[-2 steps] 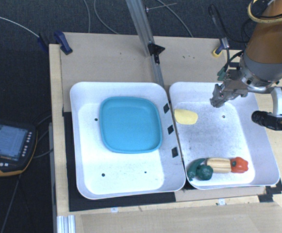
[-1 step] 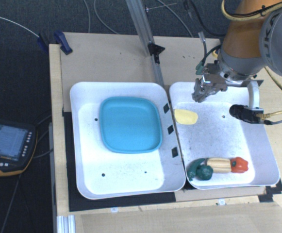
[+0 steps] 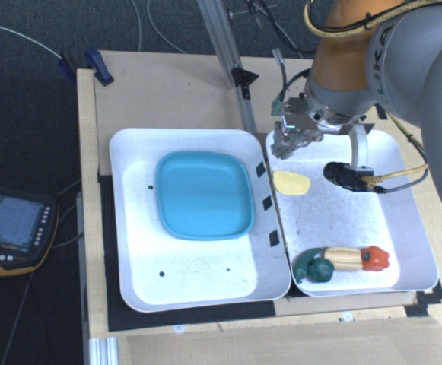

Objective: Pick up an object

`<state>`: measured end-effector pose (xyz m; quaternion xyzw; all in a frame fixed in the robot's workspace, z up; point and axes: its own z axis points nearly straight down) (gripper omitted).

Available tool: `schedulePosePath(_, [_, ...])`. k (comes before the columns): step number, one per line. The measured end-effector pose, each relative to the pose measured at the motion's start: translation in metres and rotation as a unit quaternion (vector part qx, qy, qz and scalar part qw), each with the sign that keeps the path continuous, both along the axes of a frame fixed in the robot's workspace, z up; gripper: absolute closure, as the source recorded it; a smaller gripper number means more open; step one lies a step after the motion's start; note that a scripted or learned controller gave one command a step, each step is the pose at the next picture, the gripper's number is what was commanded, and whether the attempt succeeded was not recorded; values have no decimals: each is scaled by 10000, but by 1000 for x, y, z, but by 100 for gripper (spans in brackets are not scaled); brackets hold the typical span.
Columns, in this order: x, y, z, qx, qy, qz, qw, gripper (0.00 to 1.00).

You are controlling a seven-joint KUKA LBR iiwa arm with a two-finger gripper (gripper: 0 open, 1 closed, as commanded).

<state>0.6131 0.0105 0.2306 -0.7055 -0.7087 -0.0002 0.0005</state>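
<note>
Fingers (image 3: 282, 146), pressed together, hover above one yellow piece (image 3: 291, 182).

Grey arm (image 3: 403, 44) reaching from right, claw (image 3: 287, 147) pointing down.

1. Bright, even light from overhead, white bins (image 3: 129, 280) near blown out
2. Soft short shadows under the arm (image 3: 403, 44) and blue plate (image 3: 205, 195)
3. Overall slightly soft, low resolution, fine detail lost
4. Dark floor (image 3: 23, 90) underexposed, cables barely readable
5. Mild glare on orange band (image 3: 350, 29)
</note>
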Motion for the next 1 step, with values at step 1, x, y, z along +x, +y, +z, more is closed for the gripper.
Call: schedulePosePath(1, [17, 55, 7, 3, -7, 3, 10000, 100])
